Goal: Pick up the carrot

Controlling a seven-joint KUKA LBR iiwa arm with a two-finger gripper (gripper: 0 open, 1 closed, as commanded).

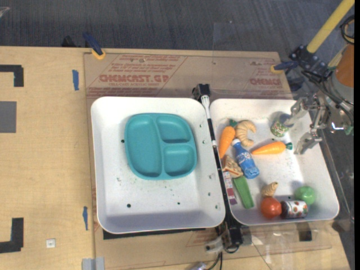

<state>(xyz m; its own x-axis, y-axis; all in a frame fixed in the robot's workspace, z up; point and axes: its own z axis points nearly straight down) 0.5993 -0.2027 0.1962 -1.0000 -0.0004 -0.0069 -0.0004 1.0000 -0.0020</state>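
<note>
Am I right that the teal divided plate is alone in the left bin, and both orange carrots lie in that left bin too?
Not quite. The camera view shows the teal divided plate alone in the left bin, but both orange carrots, one by the divider and one nearer the gripper, lie in the right bin.

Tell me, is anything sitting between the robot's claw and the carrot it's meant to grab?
Nothing visible does. The gripper is over the right bin, and the nearest carrot lies just to its left on bare bin floor. A second carrot lies farther left, beside the blue bottle.
</note>
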